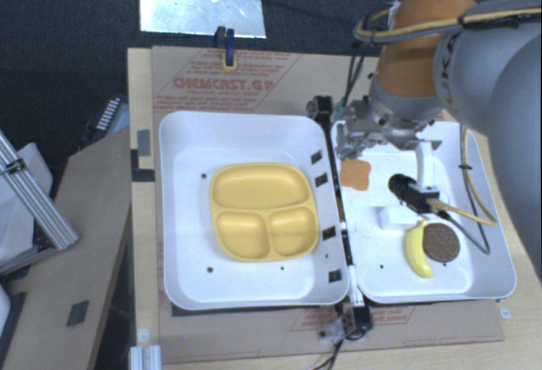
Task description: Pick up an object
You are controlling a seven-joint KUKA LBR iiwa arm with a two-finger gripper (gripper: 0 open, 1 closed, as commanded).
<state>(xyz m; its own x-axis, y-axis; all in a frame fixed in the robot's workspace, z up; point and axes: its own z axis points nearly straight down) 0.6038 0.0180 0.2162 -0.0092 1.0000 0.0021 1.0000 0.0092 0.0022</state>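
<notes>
Here, gripper [347,148] just above orange piece [356,175]

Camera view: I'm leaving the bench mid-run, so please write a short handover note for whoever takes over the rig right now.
Gripper: low over the far left part of the right bin, right by the orange flat piece; whether it is open or shut cannot be told.
Things: the orange flat piece, banana and brown disc lie in the right bin, with banana and disc side by side near the front. The yellow divided plate lies in the left bin.
Done: nothing looks lifted.
Left: grasp and raise one object.
</notes>
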